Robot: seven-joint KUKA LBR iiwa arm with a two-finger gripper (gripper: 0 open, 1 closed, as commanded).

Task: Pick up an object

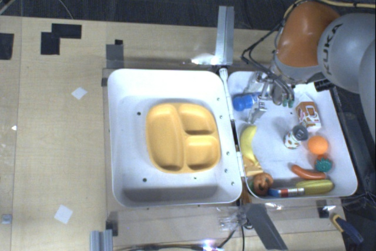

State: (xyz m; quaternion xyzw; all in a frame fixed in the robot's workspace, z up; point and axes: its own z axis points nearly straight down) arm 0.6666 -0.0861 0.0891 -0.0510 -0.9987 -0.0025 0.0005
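Note:
My gripper [265, 94] hangs low over the far left part of the right bin [346, 144], under the orange wrist band. A blue cup-like object [241, 102] lies just to its left, very close or touching; I cannot tell whether it is held. Nearer in the same bin lie a yellow banana [249, 145], a small bottle [293, 137], an orange ball [318, 145], a brown-and-white carton [309, 114], a red sausage [306, 171] and a brownish round fruit [261, 182].
The left bin [126, 144] holds a yellow divided plate [182, 136]. A metal post [225, 35] stands behind the wall between the bins. Black cables [258, 50] loop near the arm. A yellow oblong item [315, 187] lies along the right bin's front wall.

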